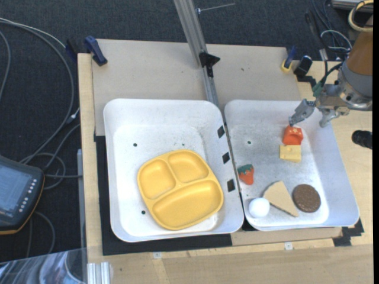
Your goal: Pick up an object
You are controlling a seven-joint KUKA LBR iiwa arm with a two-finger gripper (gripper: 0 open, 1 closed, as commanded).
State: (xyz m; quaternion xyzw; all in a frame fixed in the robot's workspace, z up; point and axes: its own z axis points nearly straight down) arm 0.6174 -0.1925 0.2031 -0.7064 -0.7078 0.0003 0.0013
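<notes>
Nearest you, at the six o'clock edge of the right bin [337, 158], lie a small white ball [259, 207], a tan wedge like a slice of bread or cheese [281, 197] with its tip toward eleven o'clock, and a flat, dark brown, rough-faced cookie [307, 198]. These three sit close together, the ball just touching the wedge. At nine o'clock in that bin you find a little strawberry [246, 174], red with a green top. Toward twelve o'clock rests a pale yellow block [290, 153], squarish, and touching its far edge an orange-red toy piece [292, 136], blocky and glossy.

In the left bin [118, 129] you see a yellow plastic plate [180, 189] with three compartments, smooth, rounded at the corners, its long axis running from ten to four o'clock.

Both bins are white, shallow and speckled, on a pale wooden bench [154, 70] over dark carpet.

Farthest, at one o'clock, the gripper [314, 115] hangs over the right bin's far edge, fingers spread apart with nothing between them, one tip just above the orange-red piece.
</notes>
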